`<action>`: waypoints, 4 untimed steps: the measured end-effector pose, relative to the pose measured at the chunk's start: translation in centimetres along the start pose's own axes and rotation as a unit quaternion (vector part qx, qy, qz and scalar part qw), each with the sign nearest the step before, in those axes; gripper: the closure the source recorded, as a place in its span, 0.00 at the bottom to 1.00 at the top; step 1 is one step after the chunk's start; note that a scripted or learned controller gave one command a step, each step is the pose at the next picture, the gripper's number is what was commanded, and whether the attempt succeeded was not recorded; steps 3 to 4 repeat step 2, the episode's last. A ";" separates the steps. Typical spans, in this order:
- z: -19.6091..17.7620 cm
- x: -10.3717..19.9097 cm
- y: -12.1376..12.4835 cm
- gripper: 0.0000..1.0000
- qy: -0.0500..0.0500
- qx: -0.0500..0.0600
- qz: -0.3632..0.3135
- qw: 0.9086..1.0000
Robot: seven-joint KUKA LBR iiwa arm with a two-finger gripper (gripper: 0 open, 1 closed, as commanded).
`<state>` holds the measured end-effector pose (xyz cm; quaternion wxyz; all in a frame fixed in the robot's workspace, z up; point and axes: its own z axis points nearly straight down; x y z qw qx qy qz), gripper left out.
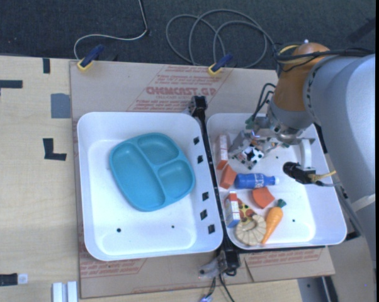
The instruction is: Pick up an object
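My pincer (252,145) hangs at 11 o'clock in the right bin (325,228); I cannot tell its spread. Below it a cow toy (255,156); a bottle (254,181) at 6 o'clock.

The grey arm (340,99) reaches in from the right, wrist angled downward.

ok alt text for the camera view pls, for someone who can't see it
A grey robot arm with an orange band reaches from the right, its gripper low over small toys in the right white bin: a blue bottle, a carrot and orange blocks. The left white bin holds a blue divided plate.
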<state>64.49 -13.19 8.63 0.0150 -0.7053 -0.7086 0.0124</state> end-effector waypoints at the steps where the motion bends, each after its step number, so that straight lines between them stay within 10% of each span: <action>1: 0.1 2.1 1.9 0.00 -0.008 -0.012 0.004 1.000; 2: -1.0 2.9 2.3 1.00 -0.004 -0.020 0.002 1.000; 4: -1.0 2.9 2.3 1.00 -0.004 -0.020 0.002 1.000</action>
